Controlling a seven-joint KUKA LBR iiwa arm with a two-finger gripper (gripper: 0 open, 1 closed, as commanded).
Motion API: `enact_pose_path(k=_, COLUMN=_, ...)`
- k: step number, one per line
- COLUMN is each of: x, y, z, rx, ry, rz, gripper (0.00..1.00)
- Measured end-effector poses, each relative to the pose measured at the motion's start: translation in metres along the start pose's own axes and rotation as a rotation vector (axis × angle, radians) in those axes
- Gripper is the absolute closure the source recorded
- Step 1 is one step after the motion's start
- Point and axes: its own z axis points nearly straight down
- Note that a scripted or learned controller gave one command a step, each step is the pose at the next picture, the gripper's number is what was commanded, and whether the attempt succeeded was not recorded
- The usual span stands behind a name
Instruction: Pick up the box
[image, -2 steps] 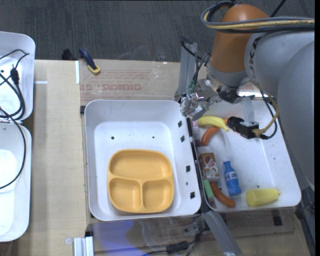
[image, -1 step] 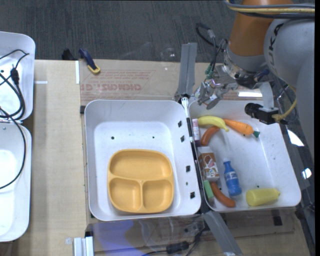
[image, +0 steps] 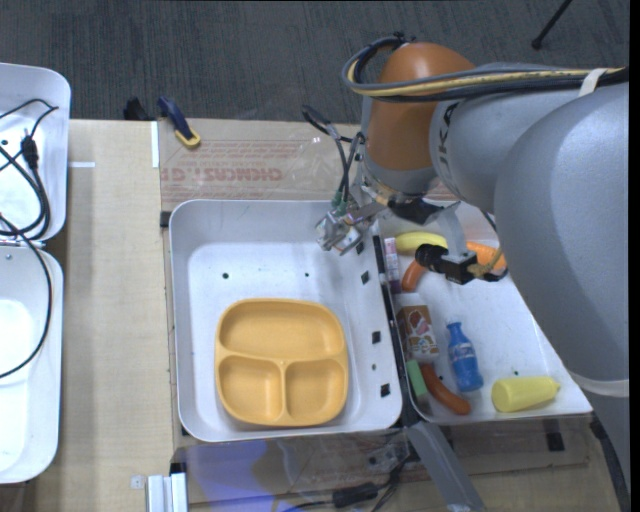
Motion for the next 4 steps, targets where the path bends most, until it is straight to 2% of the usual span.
enact_pose_path(k=1, x=0.095, y=0.018, z=0.053, rx=0.004, ry=-0.001, rz=0.053, gripper=1.00)
enact_pose_path(k=2, x=0.061, y=-0.075, z=-0.073, rx=0.004, ry=0.001, rz=-0.499, gripper=1.00)
enact_pose_path(k=3, x=0.097, y=-0.134, z=0.022, rx=-0.015, ry=-0.010, rz=-0.556, gripper=1.00)
enact_pose_path(k=4, x=0.038, y=-0.182, z=-0.047, rx=0.002, ry=0.002, rz=-0.749, gripper=1.00)
